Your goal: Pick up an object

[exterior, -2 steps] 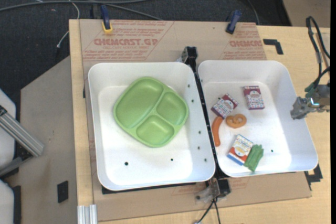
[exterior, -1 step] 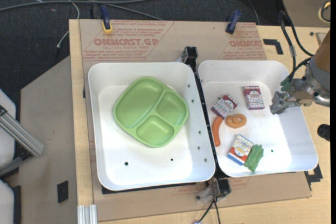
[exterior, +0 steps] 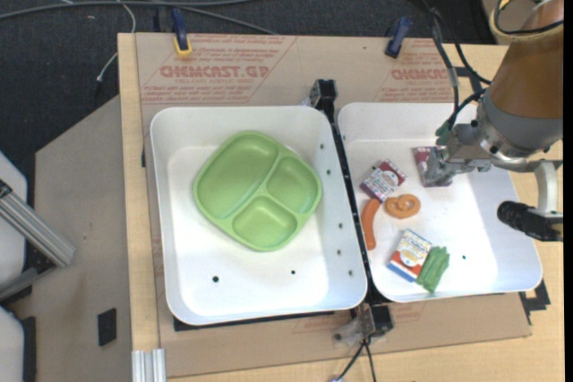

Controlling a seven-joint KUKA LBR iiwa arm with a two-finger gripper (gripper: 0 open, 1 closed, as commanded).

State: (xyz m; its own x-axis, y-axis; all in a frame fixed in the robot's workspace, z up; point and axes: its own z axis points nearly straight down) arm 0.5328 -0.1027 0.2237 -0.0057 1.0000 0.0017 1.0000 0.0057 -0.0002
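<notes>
The right bin [exterior: 501, 268] holds several small items. A purple and white packet [exterior: 382, 181] lies near its left wall, with an orange pretzel-shaped piece [exterior: 403, 207] just below it. An orange sausage-like stick [exterior: 369, 224] lies along the left wall. A small colourful box [exterior: 410, 253] and a green piece [exterior: 435, 268] sit close together near the front. My gripper [exterior: 438, 170] is low in the bin's upper middle, right of the packet. A small dark pink item [exterior: 422, 157] shows at the gripper's left side; I cannot tell if it is held.
The left bin [exterior: 179, 282] bears a green divided plate [exterior: 257, 190]. Black clips sit on the divider between the bins, at the back [exterior: 323, 92] and front [exterior: 376, 318]. A black part of the arm [exterior: 528, 219] reaches over the right bin's right side.
</notes>
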